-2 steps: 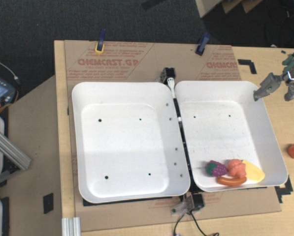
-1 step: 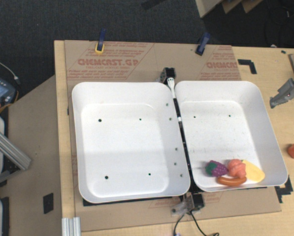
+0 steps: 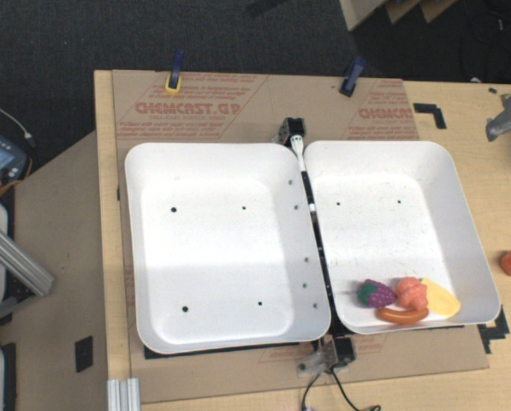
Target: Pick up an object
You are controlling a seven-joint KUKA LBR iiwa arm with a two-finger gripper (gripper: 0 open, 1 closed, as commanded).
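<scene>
Where the right shallow white plastic bin meets its near wall, clustered touching: purple toy grapes, red-orange toy fruit, yellow toy slice, orange toy sausage. Open floor behind. Past that bin's far right edge, grey claw, spread or pressed together impossible to tell.

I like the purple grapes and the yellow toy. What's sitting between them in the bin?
In the camera view, an orange-red toy sits between the purple grapes and the yellow toy, in the right bin.
</scene>
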